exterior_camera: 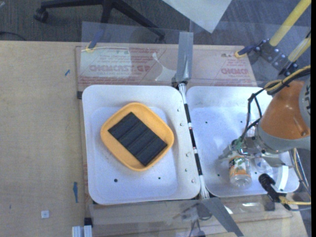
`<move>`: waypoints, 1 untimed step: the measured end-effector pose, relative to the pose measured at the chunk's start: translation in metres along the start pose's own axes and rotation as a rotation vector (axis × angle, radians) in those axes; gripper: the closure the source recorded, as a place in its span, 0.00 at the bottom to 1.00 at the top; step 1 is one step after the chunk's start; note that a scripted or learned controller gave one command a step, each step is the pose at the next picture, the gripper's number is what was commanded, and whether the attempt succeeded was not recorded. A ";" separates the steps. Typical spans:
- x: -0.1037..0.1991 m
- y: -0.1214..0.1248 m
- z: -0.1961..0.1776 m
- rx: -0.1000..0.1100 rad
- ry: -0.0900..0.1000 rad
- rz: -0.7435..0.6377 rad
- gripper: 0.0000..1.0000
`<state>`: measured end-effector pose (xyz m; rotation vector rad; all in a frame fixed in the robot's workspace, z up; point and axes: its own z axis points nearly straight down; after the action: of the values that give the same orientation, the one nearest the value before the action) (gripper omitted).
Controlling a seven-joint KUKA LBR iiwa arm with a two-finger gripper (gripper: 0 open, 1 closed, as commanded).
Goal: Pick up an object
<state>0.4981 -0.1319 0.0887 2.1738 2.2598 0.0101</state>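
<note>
1. Nearest the camera, along the bottom of the frame, runs the front lip of the two white bins, with strips of grey tape point(217, 216) crossing the bench point(39, 132) edge below them.
2. My target sits in the right bin point(212, 112), lower right of the frame: a small clear bottle point(240, 172) with an orange label, lying near the bin's front wall.
3. I see the end effector point(242, 152) directly over that bottle, at its upper end, touching it or just above it; from this slant I cannot tell which.
4. Whether it is wide, narrow or closed on the bottle, I cannot tell; the wrist hides the working end.
5. The arm point(284, 117) comes in from the right of the frame, its orange band above the wrist, pointing steeply down into the bin with cables looping beside it.
6. To do this step well, I judge the grip should centre across the bottle's body rather than its cap or tip, since a round, smooth bottle will likely roll or squirt out if pinched off-centre.
7. I would lift slowly and straight up, keeping clear of the bin's front wall.
8. In the left bin point(94, 102) lies a yellow tray point(111, 130) carrying a dark ribbed pad point(137, 138), well apart from the arm.
</note>
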 end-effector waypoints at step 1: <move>-0.001 0.000 -0.010 -0.002 -0.001 0.003 1.00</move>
<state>0.4984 -0.1329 0.0983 2.1759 2.2550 0.0113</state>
